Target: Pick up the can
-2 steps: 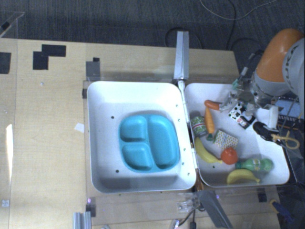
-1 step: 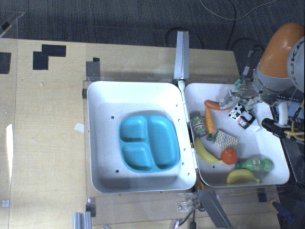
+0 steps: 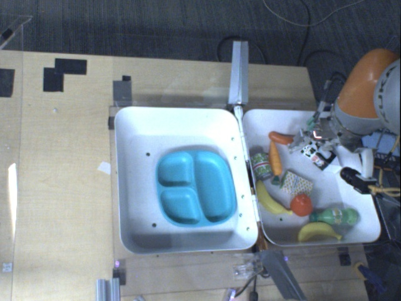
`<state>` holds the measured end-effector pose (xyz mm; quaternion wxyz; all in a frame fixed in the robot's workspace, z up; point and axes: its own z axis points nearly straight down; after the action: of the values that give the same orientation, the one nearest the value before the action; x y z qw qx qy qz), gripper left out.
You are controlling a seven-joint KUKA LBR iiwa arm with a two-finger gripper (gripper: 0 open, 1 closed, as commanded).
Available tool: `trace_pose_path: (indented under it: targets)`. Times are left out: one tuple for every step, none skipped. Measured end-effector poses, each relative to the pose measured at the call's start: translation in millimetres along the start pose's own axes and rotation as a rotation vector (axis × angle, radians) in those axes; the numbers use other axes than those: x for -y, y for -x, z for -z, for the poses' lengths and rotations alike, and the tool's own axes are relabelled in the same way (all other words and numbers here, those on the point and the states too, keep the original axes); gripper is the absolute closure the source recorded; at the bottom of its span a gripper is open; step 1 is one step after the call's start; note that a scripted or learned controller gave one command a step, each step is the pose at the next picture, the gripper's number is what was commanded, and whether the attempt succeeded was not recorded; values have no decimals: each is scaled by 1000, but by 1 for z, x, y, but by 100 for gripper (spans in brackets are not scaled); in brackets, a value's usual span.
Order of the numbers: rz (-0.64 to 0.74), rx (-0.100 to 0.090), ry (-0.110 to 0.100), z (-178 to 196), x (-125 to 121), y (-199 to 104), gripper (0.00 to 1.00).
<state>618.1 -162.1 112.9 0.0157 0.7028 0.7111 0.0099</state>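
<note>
The can [image 3: 260, 166] is small with a green label. It lies on its side against the left wall of the right bin [image 3: 371, 229], just left of an orange carrot [image 3: 276, 159]. My gripper [image 3: 313, 144] hangs over the upper middle of that bin, to the right of the can and slightly further back. An orange-red pepper-like piece [image 3: 280, 138] lies between the gripper and the bin's left side. Nothing shows in the gripper.
The right bin also holds two yellow bananas [image 3: 270, 200] [image 3: 318, 232], a checkered pouch [image 3: 296, 184], a red tomato [image 3: 301, 204] and a green bottle [image 3: 336, 216]. In the left bin [image 3: 135, 168] sits a blue divided plate [image 3: 195, 186]. A metal divider post [image 3: 238, 74] stands between the bins.
</note>
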Motion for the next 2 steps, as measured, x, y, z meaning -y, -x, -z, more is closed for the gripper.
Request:
trace_pose_path:
  targets:
    - [-62,5,9,-5,-3,0,0]
    - [-34,-8,-29,46,0,-51,0]
